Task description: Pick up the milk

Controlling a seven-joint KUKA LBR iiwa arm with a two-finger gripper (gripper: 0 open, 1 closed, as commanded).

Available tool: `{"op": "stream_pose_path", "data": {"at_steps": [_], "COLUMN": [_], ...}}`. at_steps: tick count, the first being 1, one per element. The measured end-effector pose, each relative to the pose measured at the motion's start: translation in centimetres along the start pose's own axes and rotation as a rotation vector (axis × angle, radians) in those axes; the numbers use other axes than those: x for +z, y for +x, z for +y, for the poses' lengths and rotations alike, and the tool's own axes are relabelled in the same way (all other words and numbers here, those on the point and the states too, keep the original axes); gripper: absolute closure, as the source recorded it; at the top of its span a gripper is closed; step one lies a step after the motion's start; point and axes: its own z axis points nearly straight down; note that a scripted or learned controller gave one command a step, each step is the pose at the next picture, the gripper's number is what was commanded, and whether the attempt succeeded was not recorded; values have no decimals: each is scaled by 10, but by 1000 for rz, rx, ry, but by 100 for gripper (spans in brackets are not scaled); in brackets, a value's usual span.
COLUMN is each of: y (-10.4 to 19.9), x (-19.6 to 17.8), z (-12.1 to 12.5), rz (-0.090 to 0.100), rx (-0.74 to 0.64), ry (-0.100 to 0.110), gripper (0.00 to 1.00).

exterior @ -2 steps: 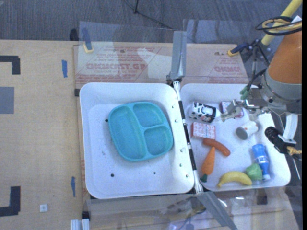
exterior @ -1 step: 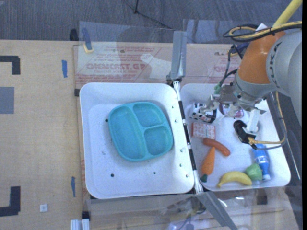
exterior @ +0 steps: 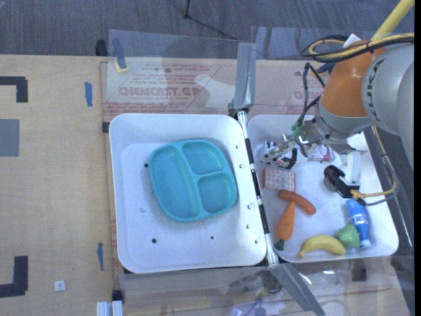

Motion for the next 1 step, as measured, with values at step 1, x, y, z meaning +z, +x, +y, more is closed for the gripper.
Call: {"op": "stream_pose_path", "data": {"at_steps": [1], "y": [-76], "x": [-7], "z": [25], "rz": [4], "rx": [-108], "ry": [17], "gripper": [0]}}
